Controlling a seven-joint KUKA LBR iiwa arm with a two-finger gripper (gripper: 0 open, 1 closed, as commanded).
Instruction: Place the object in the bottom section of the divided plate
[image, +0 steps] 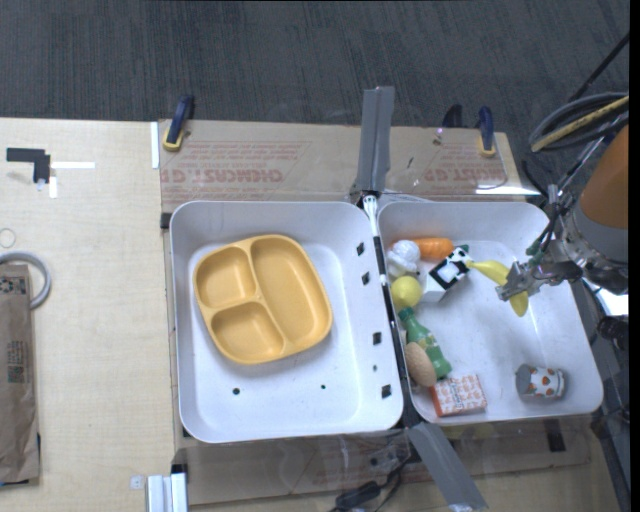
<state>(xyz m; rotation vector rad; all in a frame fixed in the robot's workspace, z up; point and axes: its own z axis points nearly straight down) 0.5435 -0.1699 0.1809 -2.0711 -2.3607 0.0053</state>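
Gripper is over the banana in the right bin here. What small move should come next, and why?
Probably a short lift straight up to test the grasp. The gripper sits at the banana in the right bin, but its hold is unclear. The yellow divided plate lies in the left bin, so carrying over only makes sense once the banana rises with it.

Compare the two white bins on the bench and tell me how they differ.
The left bin holds a single yellow divided plate; the right bin holds a scatter of small toys, among them a banana and a carrot. The end effector is over the right bin, not the left bin. Both are shallow, white and roughly square.
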